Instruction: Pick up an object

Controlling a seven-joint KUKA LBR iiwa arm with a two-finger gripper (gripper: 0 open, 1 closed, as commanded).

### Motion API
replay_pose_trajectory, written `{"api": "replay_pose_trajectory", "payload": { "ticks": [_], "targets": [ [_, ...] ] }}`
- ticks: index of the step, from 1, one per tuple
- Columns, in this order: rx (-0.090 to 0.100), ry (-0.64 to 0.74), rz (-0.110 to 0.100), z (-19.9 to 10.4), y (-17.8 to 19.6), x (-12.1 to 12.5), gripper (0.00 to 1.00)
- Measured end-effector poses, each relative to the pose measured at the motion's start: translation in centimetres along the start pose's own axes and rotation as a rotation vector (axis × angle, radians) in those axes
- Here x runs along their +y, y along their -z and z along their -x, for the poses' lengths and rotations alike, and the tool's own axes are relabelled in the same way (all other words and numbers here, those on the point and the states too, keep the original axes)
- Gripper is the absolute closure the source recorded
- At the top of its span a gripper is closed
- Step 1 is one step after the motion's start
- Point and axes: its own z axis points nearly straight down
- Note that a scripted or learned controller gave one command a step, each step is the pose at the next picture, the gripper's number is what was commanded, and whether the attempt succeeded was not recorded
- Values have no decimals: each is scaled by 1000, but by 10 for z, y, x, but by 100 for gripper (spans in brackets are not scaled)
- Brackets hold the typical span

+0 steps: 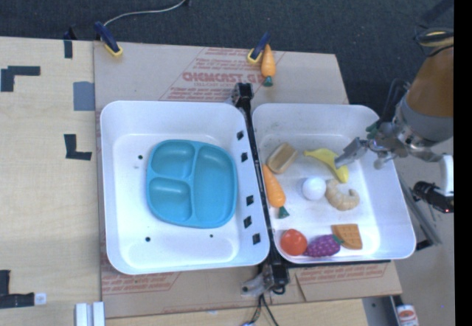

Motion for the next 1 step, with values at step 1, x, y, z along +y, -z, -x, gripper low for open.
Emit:
{"api": "replay_pose_trajectory", "payload": {
  "ticks": [1],
  "targets": [
    [0, 2, 4, -5, -92, 23, 0]
  ]
}}
